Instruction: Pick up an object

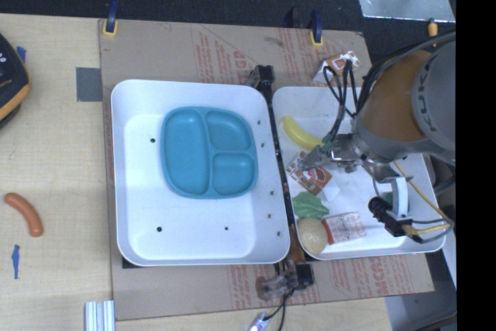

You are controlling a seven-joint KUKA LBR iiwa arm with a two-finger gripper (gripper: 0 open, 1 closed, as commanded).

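Your grey arm with its orange band (pixel 403 101) reaches in from the right and hangs over the right-hand shallow white bin (pixel 403 243), its two-finger gripper (pixel 316 159) low at the bin's left side, just above a red-and-white printed packet (pixel 311 179). Whether the claw is apart or together you cannot tell from this angle, and nothing shows between its tips. Just beyond the gripper, toward the far edge, lies a yellow plastic banana (pixel 300 134). Nearer to you sit a green leafy toy piece (pixel 310 205), a round beige bun-like object (pixel 312 234) in the near left corner, and a second small red-and-white wrapper (pixel 344 227) beside it. The left-hand shallow white bin (pixel 132 236) carries a turquoise plastic plate with three compartments (pixel 208 152), lying flat (its largest section to the left). Both bins rest on a brown cardboard sheet (pixel 194 54). Well apart, on the wooden bench at far left, lies an orange toy sausage (pixel 24 213).
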